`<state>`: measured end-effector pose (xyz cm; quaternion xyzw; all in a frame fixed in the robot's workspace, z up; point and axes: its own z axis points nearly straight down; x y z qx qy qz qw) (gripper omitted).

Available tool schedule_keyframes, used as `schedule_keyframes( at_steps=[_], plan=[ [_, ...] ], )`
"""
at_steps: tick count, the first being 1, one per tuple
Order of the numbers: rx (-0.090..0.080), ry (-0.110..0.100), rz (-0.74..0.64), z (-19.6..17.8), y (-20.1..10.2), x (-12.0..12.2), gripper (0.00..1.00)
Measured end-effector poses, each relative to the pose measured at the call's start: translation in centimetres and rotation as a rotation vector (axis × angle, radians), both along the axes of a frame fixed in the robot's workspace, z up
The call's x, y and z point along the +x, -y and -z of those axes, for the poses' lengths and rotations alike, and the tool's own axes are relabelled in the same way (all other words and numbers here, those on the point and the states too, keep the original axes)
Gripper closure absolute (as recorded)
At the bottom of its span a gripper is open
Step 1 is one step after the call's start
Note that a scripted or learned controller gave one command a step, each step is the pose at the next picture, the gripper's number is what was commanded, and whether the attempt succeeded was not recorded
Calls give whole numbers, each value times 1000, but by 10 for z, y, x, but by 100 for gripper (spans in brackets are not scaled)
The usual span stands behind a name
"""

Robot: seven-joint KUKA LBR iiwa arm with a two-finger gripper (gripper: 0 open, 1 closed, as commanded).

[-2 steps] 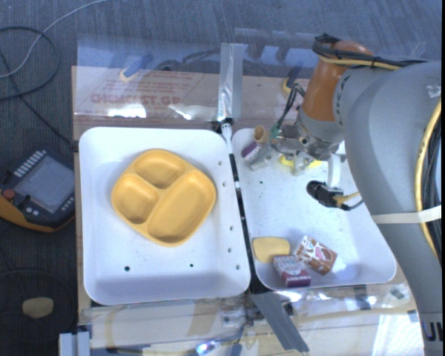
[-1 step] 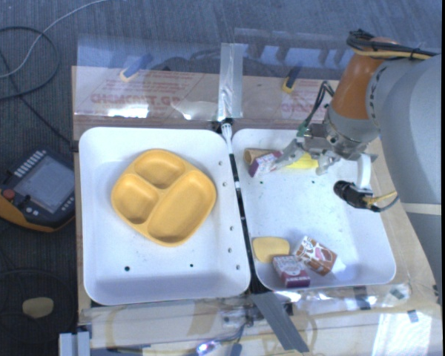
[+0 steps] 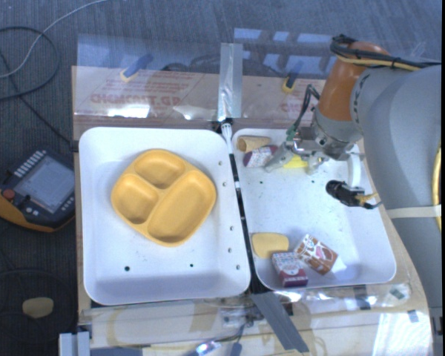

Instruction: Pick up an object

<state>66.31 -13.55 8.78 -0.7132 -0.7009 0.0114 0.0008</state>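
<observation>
Currently gripper (image 3: 295,151) is seen low at back of right bin (image 3: 371,273), just beside small wrapped packet (image 3: 259,156); finger state cannot be told. Yellow divided plate (image 3: 163,196) is seen in left bin (image 3: 96,273). Two cartons (image 3: 304,260) and yellow piece (image 3: 270,244) are seen near front

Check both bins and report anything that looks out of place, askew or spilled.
Nothing looks spilled or damaged. The yellow divided plate sits skewed in the left bin. In the right bin, two small red-and-white packets lie tipped together beside a tan piece near the front. The gripper hangs over the bin's back end.
</observation>
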Motion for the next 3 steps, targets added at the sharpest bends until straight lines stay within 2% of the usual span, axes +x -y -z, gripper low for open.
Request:
schedule_keyframes(
  at_steps=[1, 2, 3],
  plan=[
    [-1, -13, -3, -8, -2, -2, 100],
    [-2, -10, -3, -8, -1, -1, 0],
    [16, -3, 93, 0, 27, 2, 0]
  ],
)
